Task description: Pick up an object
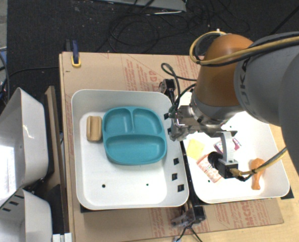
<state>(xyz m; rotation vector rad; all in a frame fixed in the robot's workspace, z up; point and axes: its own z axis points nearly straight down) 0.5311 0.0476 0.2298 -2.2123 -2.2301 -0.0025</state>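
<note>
A: Teal plate (134,135): is it taken to be the object that will be picked up?

B: That is only judged, since no object is named. The plate lies flat in the far half of the left bin (124,183), and the gripper (175,130) is seen just beside its right rim, over the wall shared by the two bins. Whether the gripper is open or closed cannot be told, and nothing is seen to be held.

A: What could go wrong from there?

B: A low, broad plate offers only a thin rim to be pinched. If the descent is made slightly to the right, the bin wall could be struck instead. If the rim is caught at one edge, the plate could be tipped or slid away rather than lifted.

A: And what else is to be reckoned with, from the left?

B: A tan block (94,128) is set just beside the plate's left rim and could be pushed if the plate is shoved. In the right bin (265,135), a yellow piece (195,147) is found near the dividing wall, then a red-and-white packet (208,166) and a pink-and-white packet (235,143), and an orange thing (256,173) furthest right.

A: Is anything in the way?

B: The far part of the right bin is covered by the arm (250,74).
</note>
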